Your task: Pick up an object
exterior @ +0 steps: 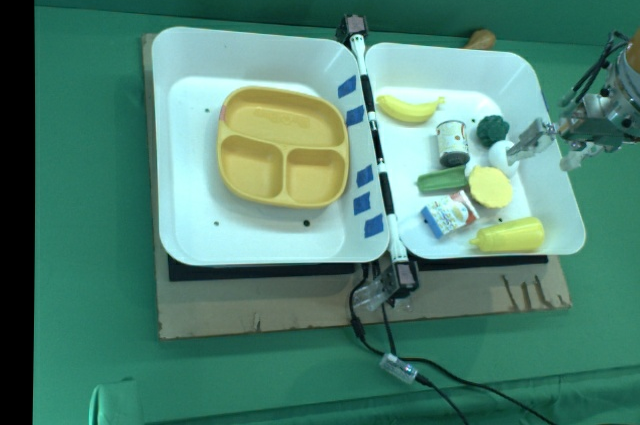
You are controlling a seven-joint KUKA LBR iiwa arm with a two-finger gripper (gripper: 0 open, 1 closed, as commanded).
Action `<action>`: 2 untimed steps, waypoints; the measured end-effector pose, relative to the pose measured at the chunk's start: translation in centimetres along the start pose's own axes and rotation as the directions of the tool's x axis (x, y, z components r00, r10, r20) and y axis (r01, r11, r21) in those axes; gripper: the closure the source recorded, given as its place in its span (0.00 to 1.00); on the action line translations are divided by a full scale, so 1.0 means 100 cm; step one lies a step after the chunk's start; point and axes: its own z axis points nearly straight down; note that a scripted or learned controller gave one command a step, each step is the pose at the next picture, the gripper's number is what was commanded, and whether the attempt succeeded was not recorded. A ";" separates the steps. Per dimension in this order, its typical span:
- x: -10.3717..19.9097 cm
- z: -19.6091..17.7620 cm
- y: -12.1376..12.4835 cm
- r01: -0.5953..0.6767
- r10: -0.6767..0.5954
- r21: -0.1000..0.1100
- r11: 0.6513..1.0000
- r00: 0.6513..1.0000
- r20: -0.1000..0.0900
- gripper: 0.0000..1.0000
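You've got seven items in the right bin (560, 213): banana (409, 108), can (453, 142), broccoli (492, 129), bottle (510, 234), three more. One yellow tray (284, 145) sits left. Gripper (527, 143) at the broccoli, can't tell its grip.

— What sort of place is this?
— A robot lab, staged for testing. Green cloth (90, 163) covers the tabletop and rises as a backdrop.
— What else shows it?
— Two white bins (190, 63) on a cardboard sheet (300, 318), blue tape (347, 87) along their shared edge, cables (440, 383) trailing to the tabletop's near edge, and toy food like a banana (408, 108). An arm (610, 113) enters at the right edge.
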 end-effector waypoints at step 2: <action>-0.016 0.155 0.101 0.001 -0.001 -0.010 1.000 1.000 0.004 0.00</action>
